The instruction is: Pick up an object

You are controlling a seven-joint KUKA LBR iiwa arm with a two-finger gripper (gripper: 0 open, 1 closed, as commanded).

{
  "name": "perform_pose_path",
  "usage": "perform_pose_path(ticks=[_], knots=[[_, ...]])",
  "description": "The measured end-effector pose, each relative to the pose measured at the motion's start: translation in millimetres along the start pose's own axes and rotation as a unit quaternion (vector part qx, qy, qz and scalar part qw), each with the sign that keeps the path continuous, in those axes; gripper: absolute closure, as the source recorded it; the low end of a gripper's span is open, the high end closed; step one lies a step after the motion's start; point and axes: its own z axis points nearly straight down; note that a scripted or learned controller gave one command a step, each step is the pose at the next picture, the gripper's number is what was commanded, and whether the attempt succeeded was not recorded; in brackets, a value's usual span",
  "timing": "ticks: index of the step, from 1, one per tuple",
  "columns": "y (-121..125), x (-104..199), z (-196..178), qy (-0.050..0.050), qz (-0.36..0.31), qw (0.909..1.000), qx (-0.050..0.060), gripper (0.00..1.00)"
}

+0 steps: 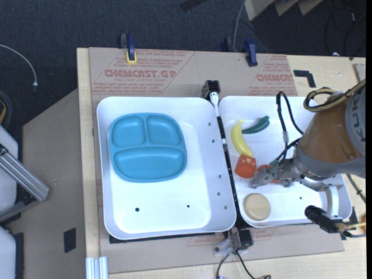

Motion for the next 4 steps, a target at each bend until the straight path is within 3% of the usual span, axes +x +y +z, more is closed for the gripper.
perform_pose_path(ticks=[1, 4], knots=[[1, 0, -13, -0.001, 0.0, 1.0, -0.002, 1.0], [-9, 5, -171, -0.002, -0.001, 1.0, -0.006, 1.0]])
